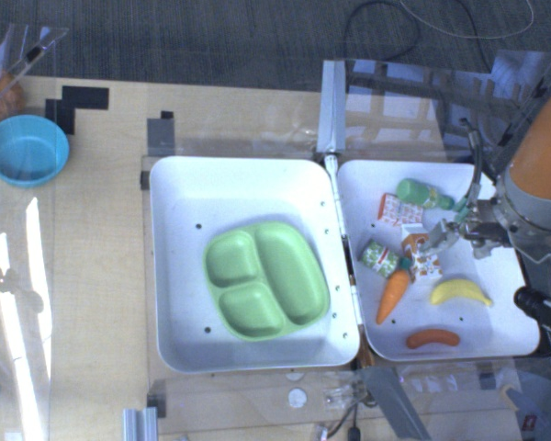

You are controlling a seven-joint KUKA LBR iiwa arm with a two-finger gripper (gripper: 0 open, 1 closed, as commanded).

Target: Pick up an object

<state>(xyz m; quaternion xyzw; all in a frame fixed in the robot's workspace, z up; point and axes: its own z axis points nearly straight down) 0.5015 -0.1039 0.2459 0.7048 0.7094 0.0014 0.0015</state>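
Camera view: hand (438,237) low in right bin (505,333), fingers' state cannot tell. Small carton (422,257) just beneath fingertips, touching carrot (393,295) top. Banana (460,292) near, to right; green bottle (422,193) and sausage (432,339) farther. Left bin (179,338) holds green divided plate (266,278). Blue bowl (27,150) on counter (83,292).

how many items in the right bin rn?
7, some may hide under the gripper: green bottle far side, red-white carton beside it, small can left, small box at the gripper, carrot centre, banana right, sausage near edge.
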